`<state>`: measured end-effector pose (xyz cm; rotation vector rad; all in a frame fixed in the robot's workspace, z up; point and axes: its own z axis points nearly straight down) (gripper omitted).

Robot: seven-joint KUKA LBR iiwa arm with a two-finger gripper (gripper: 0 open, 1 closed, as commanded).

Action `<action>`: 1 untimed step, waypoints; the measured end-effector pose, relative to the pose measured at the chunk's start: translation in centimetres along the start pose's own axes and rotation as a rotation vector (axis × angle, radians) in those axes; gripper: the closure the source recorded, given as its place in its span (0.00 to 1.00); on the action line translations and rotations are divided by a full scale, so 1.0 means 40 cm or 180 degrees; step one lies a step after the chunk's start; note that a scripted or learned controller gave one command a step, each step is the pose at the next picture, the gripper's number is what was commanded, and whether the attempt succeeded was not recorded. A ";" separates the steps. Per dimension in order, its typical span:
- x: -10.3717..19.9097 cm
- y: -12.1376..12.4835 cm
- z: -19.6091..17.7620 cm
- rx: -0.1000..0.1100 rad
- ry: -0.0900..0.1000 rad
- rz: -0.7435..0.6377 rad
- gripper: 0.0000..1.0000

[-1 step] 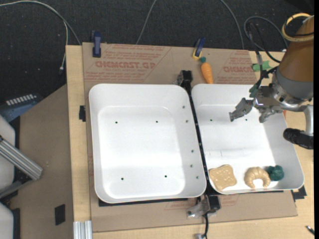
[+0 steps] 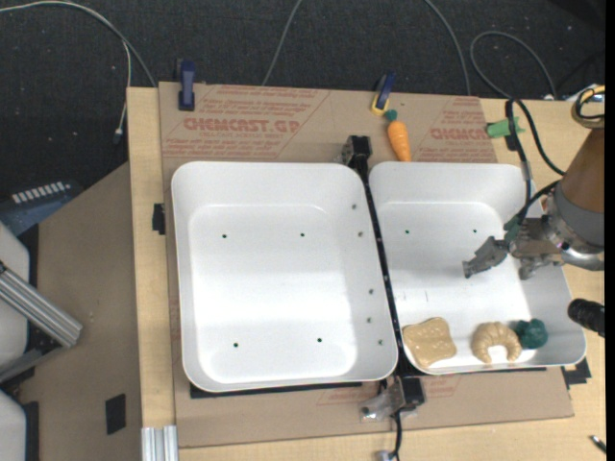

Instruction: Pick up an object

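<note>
Nearest my camera, along the front wall of the right bin (image 2: 452, 185), sit three small items in a row: a tan bread-like piece (image 2: 429, 342), a croissant-shaped piece (image 2: 496, 343), and a dark green lump (image 2: 530, 332) pressed against the croissant's right side. Any of these would satisfy the task, and none is lifted yet.

Further back over the same bin hangs the gripper (image 2: 485, 257), reaching in from the right. Its dark fingers look spread with nothing between them, though they are small and blurred, so I hold that loosely. It sits well apart from the food items, above bare bin floor.

My worries from here: a straight descent would close on empty plastic. If the arm shifts toward the front row, the items lie close to the bin's front wall, so a finger could land on the rim or jam against the wall instead of straddling a piece. The croissant and green lump touch, so a grasp there may nudge one aside or pinch both badly.

Beyond, the left bin (image 2: 279, 176) offers no target. Past the bins, an orange carrot-like toy (image 2: 398, 139) lies on the cardboard sheet (image 2: 240, 123), outside both bins, probably an awkward reach.
</note>
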<state>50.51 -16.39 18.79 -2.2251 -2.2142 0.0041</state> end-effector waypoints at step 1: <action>-0.098 0.020 0.268 0.0007 0.0004 -0.0007 0.00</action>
